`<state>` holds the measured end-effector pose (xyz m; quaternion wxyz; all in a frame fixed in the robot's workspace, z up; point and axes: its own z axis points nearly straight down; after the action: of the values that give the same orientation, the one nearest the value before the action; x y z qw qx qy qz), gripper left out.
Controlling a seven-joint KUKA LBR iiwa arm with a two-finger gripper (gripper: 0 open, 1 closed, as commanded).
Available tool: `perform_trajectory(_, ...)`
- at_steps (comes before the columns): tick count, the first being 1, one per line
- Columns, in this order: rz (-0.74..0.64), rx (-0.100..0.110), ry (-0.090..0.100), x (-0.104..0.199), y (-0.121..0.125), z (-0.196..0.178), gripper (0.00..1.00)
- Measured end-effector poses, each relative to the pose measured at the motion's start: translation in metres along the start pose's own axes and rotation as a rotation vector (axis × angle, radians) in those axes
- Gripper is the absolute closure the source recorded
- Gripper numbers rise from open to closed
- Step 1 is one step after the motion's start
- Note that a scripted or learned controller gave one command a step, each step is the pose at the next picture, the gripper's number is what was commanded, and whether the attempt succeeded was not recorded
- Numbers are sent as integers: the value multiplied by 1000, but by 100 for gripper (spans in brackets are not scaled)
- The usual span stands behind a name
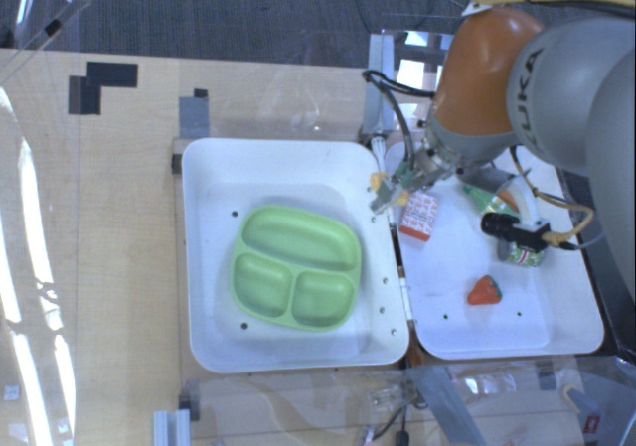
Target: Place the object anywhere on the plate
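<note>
We can't tell the gripper [390, 188] finger state; the small red-and-white carton [418, 216] beside it looks light, stiff, best pinched across its flat faces.

A green three-compartment plate [295, 266] sits in the left white bin [204, 235] on the wooden surface [89, 285]. The arm's pincer [395, 186] hangs over the seam between the bins, just beside a red-and-white packet [419, 216]. A red strawberry [484, 291] lies in the right bin [537, 320], near a small can [519, 252].
</note>
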<state>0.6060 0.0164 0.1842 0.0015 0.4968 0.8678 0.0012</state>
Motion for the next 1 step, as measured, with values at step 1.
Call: perform_trajectory(1, -92, 0, 1, 73, 28, 0, 100)
